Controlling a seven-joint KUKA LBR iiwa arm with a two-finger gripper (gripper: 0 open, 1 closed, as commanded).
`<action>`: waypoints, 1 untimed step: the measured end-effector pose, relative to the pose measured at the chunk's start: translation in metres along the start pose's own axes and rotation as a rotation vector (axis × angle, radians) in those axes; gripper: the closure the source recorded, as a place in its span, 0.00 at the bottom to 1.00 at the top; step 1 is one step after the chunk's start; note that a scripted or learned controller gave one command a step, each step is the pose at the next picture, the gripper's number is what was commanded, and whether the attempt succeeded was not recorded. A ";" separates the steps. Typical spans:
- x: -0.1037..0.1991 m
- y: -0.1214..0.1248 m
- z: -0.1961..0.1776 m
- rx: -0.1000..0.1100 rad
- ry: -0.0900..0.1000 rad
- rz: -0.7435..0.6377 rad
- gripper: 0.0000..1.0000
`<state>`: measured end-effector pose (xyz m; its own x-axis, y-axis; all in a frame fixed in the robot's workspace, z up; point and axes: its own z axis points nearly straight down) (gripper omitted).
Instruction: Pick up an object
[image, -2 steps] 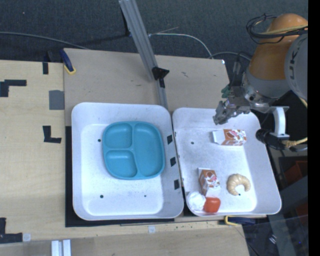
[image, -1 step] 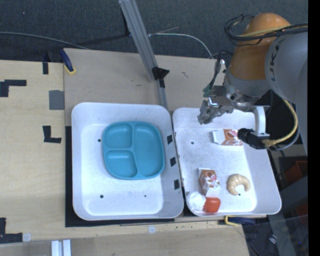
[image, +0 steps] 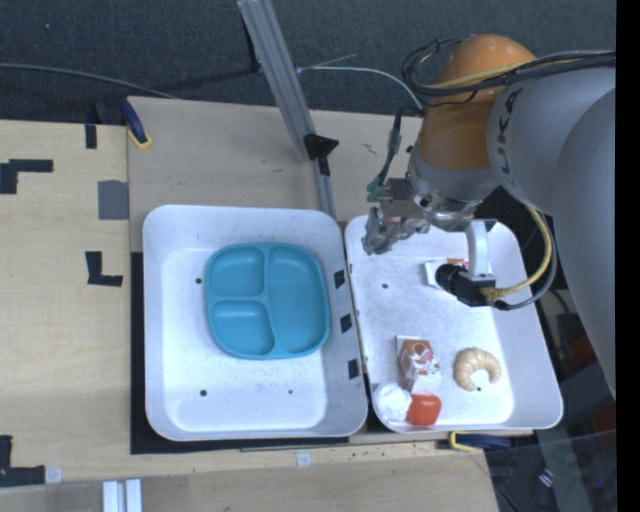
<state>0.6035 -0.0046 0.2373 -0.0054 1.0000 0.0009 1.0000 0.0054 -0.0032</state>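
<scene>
My gripper (image: 381, 238) hangs over the far left part of the right bin (image: 452, 310), near its back rim. Nothing shows between its fingers. Toward the bin's near end lie a small red-and-white carton (image: 416, 361), a croissant (image: 477, 367), a red tomato-like piece (image: 424, 410) and a white lump (image: 393, 402) beside it. All of these sit well below the gripper in the view, apart from it. The arm's grey body and orange band cover the bin's far right corner.
The left bin (image: 170, 330) holds a blue divided plate (image: 268, 301). A grey metal post (image: 283, 80) slants down to the gap between the bins' back rims. A black cable fitting (image: 467, 286) on the arm hangs over the right bin's middle.
</scene>
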 end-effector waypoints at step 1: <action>0.050 0.006 0.014 0.000 -0.001 -0.001 1.00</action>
<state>0.6093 0.0456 0.2235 -0.0062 1.0000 0.0003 1.0000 0.0062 -0.0033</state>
